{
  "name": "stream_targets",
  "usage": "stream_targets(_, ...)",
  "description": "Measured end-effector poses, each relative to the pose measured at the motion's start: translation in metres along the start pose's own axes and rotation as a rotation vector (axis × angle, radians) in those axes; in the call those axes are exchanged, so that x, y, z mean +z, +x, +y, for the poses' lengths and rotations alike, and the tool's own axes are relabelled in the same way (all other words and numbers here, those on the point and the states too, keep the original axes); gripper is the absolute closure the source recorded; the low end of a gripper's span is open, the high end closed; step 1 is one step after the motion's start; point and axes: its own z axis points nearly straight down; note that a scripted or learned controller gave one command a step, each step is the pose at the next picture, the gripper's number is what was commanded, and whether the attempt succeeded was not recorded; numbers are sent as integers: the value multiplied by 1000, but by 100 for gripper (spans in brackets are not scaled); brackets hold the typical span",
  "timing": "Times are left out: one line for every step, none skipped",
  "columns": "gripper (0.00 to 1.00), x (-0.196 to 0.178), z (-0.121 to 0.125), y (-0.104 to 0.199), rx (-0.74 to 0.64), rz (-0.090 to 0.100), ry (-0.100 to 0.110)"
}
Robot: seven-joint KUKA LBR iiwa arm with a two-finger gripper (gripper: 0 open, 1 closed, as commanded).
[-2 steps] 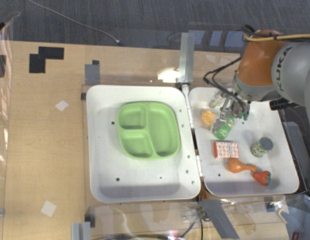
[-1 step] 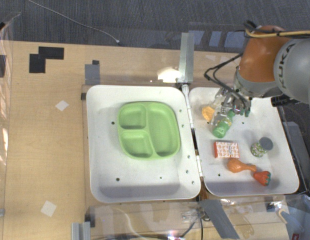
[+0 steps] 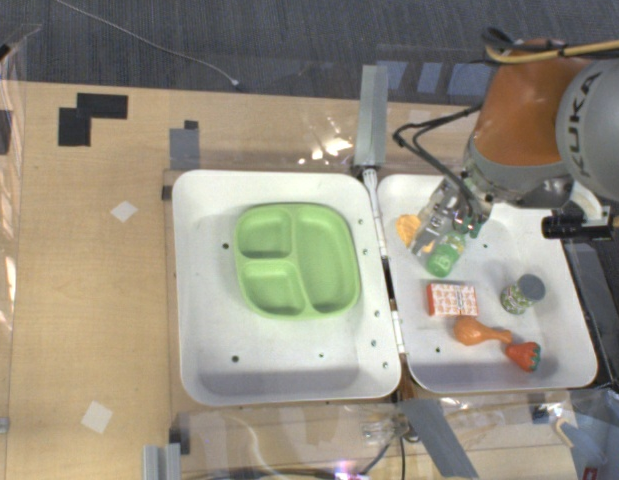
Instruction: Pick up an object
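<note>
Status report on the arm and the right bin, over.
Gripper low in right bin, over green object. Orange piece beside it. Box, small can apart.

Green divided plate [image 3: 294, 259] in left white bin [image 3: 199, 368], black tape marks [image 3: 89, 116] on wooden bench [image 3: 79, 268]

Divided tray [image 3: 294, 260] in the left bin [image 3: 204, 368]; box [image 3: 452, 299], can [image 3: 522, 293] and gourd [image 3: 481, 333] in the right bin [image 3: 569, 368].
</note>
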Motion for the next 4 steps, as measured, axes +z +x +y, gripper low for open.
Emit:
stream_targets(100, 5, -27, 19, 682, 6, 9)
stream_targets(100, -29, -60, 90, 1375, 4, 11)
stream_targets(100, -30, -22, 122, 1571, 4, 14)
stream_targets(100, -70, -28, 118, 813, 3, 6)
